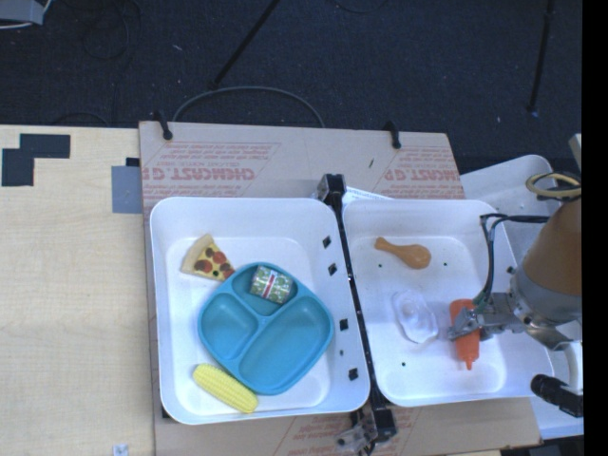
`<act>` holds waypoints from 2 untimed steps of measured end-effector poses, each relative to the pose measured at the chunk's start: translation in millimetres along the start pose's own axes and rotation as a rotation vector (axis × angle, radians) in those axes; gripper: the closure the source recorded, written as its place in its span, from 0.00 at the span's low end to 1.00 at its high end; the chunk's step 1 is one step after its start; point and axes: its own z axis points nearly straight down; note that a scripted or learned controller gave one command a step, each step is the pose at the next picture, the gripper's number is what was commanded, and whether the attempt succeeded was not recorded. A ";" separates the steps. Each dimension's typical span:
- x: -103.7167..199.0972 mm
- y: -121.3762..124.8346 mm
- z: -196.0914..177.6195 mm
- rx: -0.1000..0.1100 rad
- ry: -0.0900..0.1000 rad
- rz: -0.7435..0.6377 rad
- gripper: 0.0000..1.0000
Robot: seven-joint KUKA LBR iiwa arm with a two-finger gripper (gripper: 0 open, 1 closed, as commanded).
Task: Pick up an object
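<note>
Nearest the camera, at the front of the left bin (166,255), a yellow corn cob (225,389) is seen lying just off the edge of a blue divided plate (266,340); a small green-and-white can (272,284) rests in the plate's upper compartment, and a pizza slice (207,258) lies beside the plate's upper left. Across the divider, in the right bin (418,226), a tan drumstick (404,253) is found toward the back, a clear plastic item (415,315) near the middle, and an orange carrot-like piece (465,335) toward the right.

That orange piece is taken as the target. Its long axis runs nearly front to back, with the narrow end pointing toward the camera. The gripper (467,325) is placed at its wider upper part; whether it is spread or closed, or gripping anything, cannot be told.

For a sound pick, the fingers should be set across the short width, square to the long axis, and centred on the thick end before closing. A straight lift is advised, so the clear item just beside it is not dragged.
</note>
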 end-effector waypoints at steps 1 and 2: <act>9.5 -3.0 -54.4 -0.006 -0.002 -0.007 1.00; 9.0 -2.5 -106.8 -0.007 -0.003 -0.007 1.00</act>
